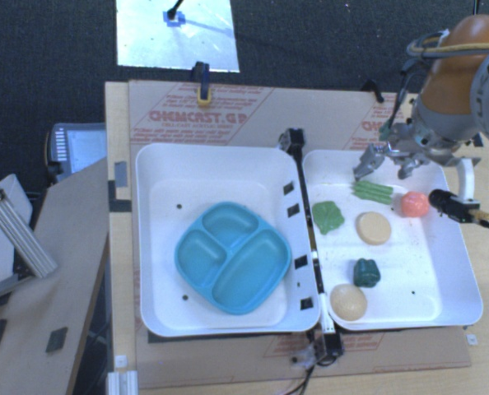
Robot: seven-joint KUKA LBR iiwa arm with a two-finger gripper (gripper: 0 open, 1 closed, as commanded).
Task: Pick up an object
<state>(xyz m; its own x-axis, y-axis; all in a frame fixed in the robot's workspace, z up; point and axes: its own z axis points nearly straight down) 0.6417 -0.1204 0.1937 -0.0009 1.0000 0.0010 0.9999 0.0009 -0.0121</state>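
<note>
Blue tray [232, 257] inside left bin [158, 171]

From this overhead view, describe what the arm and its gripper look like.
The arm is grey with a rounded orange band above the wrist. Thin cables loop beside the orange part. The gripper is grey metal with two short fingers.

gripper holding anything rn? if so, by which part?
Nothing held. The gripper hangs open above the far end of the right bin, fingers spread, nothing between them; the green bean bundle lies just below it.
</note>
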